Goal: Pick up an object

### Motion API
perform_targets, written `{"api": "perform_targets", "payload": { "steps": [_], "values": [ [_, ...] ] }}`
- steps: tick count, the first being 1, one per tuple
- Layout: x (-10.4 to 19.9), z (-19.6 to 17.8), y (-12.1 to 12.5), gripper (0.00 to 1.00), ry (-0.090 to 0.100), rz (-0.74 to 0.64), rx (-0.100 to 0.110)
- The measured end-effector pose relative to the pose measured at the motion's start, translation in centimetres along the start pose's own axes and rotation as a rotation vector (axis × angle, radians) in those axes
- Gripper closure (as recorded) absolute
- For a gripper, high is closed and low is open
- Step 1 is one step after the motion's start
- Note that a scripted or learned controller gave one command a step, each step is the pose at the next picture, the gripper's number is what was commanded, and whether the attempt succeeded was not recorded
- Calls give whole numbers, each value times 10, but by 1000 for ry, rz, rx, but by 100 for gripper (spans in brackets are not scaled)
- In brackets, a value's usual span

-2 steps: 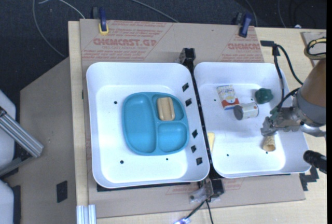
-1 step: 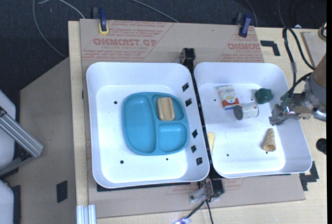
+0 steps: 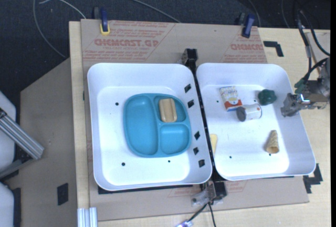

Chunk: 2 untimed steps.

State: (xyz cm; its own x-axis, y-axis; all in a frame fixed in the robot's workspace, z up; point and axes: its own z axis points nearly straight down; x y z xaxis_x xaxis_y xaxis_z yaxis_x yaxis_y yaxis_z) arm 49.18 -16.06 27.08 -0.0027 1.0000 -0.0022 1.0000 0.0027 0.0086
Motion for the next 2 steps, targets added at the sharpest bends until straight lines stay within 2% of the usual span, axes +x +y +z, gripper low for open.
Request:
{"api": "perform_targets", "payload": {
  "steps": [1, 2],
  "values": [
    [41, 12, 19, 100, 3, -3, 8],
    [89, 7, 40, 100, 4, -4, 6]
  ]
}}
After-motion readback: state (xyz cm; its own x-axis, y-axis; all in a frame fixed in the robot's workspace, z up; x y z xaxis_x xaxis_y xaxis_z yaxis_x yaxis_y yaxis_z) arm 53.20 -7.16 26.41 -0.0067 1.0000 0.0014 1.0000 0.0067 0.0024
